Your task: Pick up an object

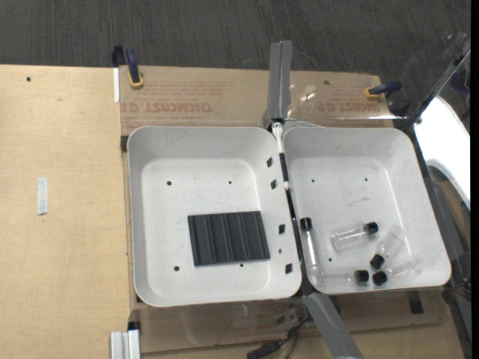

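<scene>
Clear vials (352, 238) in right bin (404, 149)

Two white bins side by side on the tan surface (60, 275). Left bin (150, 275): one dark ribbed pad (228, 238) lying flat, low centre. Right bin (404, 163): clear vials with black caps clustered in the near corner, one (352, 236) lying on its side, another (389, 249) tilted just beside it, two loose black caps (370, 277) near the front wall. Thin clear tube (307, 245) along the inner wall. Clamps (133, 69) hold cardboard (194, 99) behind.
</scene>
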Available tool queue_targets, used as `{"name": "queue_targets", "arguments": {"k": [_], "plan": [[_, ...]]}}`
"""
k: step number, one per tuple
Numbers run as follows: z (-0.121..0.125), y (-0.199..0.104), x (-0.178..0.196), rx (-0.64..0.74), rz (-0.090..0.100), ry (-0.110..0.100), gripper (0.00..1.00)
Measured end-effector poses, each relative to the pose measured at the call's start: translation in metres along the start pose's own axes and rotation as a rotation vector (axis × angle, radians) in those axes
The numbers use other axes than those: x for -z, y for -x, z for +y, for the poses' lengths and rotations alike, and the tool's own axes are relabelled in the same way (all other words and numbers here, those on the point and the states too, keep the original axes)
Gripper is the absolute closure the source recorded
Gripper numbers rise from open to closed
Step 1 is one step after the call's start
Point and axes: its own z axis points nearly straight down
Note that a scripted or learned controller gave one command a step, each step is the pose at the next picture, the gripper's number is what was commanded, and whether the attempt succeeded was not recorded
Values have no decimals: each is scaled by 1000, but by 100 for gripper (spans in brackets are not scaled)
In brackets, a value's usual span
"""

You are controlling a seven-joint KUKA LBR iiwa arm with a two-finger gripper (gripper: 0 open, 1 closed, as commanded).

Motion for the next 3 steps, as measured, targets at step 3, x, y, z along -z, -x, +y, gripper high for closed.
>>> {"name": "queue_targets", "arguments": {"k": [3], "plan": [[0,0,-1,-793,2,-4,100]]}}
